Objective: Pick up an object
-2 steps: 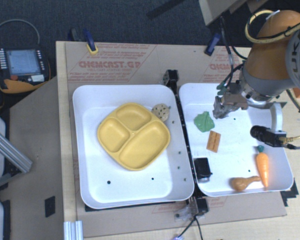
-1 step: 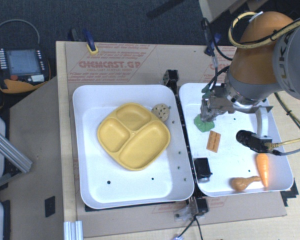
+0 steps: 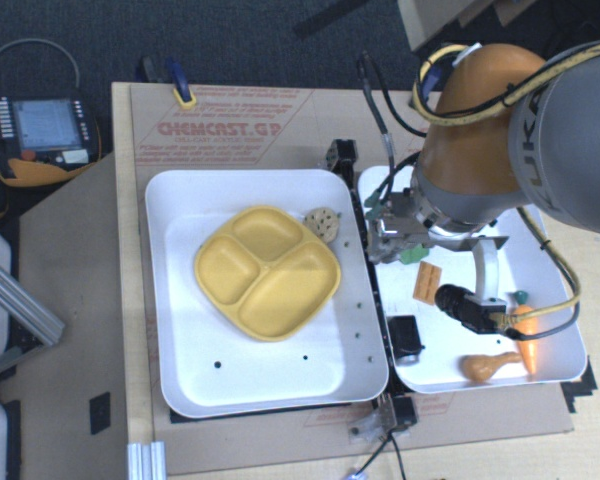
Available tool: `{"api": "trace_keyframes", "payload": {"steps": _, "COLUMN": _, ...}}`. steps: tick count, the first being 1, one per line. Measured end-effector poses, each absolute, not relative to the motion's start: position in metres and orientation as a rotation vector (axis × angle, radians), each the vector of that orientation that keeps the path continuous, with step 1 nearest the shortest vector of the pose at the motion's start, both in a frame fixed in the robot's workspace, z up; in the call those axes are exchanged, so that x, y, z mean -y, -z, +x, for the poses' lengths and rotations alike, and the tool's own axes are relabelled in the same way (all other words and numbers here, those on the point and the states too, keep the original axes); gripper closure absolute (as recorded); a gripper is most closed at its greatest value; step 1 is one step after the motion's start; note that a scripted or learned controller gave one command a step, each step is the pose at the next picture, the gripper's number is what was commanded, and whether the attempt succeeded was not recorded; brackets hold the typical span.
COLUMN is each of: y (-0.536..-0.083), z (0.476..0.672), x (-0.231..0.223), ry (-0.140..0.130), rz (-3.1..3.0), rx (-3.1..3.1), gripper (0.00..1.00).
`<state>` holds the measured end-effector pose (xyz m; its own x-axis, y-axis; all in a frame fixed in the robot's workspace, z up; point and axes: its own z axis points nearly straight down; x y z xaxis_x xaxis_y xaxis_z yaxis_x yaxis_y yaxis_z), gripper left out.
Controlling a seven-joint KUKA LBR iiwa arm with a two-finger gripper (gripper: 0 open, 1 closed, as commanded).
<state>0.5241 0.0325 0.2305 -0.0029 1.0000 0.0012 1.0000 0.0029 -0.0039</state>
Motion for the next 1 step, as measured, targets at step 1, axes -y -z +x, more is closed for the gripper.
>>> {"api": "trace_keyframes", "payload": {"steps": 1, "y": -0.23, "z": 0.4985, "x": -0.08, "ry": -0.004, "rz": -2.217, "rx": 2.222, "gripper": 1.0}}
